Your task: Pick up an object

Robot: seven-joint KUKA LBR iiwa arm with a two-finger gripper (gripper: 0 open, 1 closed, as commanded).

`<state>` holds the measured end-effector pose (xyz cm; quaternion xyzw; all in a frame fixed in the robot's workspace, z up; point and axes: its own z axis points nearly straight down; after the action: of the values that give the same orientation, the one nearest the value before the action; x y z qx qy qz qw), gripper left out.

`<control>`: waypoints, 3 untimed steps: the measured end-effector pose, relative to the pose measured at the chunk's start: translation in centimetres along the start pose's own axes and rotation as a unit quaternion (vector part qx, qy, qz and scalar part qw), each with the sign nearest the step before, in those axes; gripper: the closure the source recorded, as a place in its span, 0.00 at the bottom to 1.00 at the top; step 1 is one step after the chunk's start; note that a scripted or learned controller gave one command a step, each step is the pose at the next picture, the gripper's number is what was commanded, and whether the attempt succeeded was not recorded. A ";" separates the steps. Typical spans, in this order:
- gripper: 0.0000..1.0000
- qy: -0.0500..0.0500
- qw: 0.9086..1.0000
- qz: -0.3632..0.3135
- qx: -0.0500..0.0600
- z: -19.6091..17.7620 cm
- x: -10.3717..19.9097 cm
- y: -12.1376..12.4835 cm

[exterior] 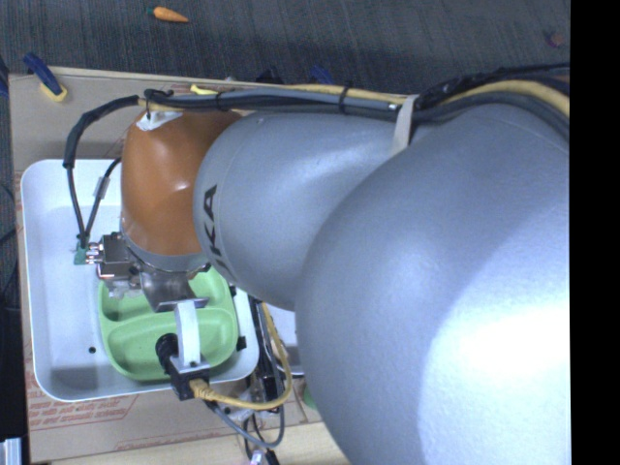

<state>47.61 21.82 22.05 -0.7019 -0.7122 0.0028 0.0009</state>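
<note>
A light green plastic object [140, 342] with rounded hollows lies in the left white bin [53, 289], near its front right corner. The arm's orange band [160, 187] and grey wrist [160, 269] hang directly over the green object and cover its middle. The gripper sits under the wrist, right at the green object, and its tips are hidden. A white and black part of the wrist [186, 342] overlaps the green object's right side.
The big grey arm [407, 260] covers the right bin and most of the bench. Black cables [82, 177] loop over the left bin's back. A blue and yellow clamp [46, 77] grips the bench's far left corner. An orange scrap [170, 14] lies on the floor behind.
</note>
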 end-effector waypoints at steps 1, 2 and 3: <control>1.00 0.001 1.000 0.005 -0.001 0.0 -0.2 7.2; 1.00 0.001 1.000 0.002 0.000 -0.9 -0.1 7.2; 1.00 0.002 1.000 0.004 -0.003 -6.1 -0.2 7.0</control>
<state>54.68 21.75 28.10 -0.7046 -0.7096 -0.0007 -0.0002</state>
